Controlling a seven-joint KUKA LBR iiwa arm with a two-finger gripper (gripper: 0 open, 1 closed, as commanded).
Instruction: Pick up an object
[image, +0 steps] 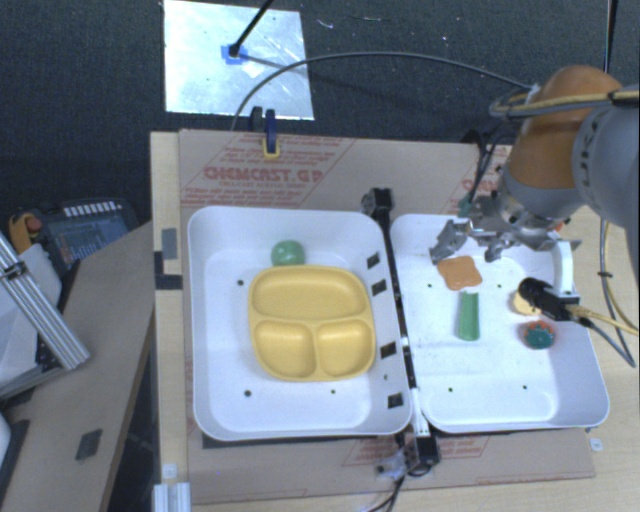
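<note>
My gripper hangs over the back of the right bin, open, with nothing between its fingers. Just in front of the fingertips an orange flat piece lies on the bin floor. A green stick lies lengthwise a little nearer the front. At the bin's right side are a teal round object and a yellow object, the latter partly hidden by a black part with a cable.
The left bin holds a yellow divided tray and a small green ball behind it. A black hinge strip runs between the bins. Cables trail off the right bin's right edge. A grey console sits far left.
</note>
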